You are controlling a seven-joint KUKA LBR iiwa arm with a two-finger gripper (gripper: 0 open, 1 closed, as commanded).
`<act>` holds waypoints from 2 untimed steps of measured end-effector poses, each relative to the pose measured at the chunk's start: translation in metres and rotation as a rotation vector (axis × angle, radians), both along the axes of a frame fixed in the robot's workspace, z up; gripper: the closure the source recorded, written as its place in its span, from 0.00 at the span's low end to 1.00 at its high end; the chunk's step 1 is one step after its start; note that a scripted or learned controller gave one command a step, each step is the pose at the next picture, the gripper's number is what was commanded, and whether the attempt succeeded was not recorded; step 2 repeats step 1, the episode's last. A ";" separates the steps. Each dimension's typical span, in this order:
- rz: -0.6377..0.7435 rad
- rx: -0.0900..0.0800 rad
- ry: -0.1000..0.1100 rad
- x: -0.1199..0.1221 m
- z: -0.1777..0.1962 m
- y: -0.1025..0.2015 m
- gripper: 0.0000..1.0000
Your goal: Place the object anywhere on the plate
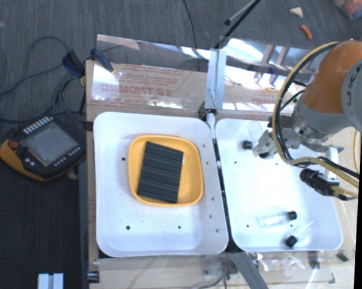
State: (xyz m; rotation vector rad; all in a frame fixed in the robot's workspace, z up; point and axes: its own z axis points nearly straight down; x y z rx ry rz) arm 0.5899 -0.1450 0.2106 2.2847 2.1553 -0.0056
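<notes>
Two white bins sit side by side on the worktop. The left bin (pixel 157 237) holds one yellow plate (pixel 194 172) with one dark ribbed block (pixel 161 171) lying on it. The claw (pixel 262 143) hovers over the right bin (pixel 276 183) (its opening cannot be told).

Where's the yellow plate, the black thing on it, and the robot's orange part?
Yellow plate (pixel 194 172): camera view, bare right rim, inside the left bin.
Black ribbed block (pixel 161 171): camera view, middle of its top face.
Orange band (pixel 338 77): camera view, middle of the rounded orange shell on the arm.
</notes>
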 end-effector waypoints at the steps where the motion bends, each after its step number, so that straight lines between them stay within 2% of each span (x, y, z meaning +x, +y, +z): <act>1: 0.000 0.000 0.000 0.000 0.000 0.000 0.00; 2: 0.000 0.000 0.000 0.000 0.000 0.000 0.00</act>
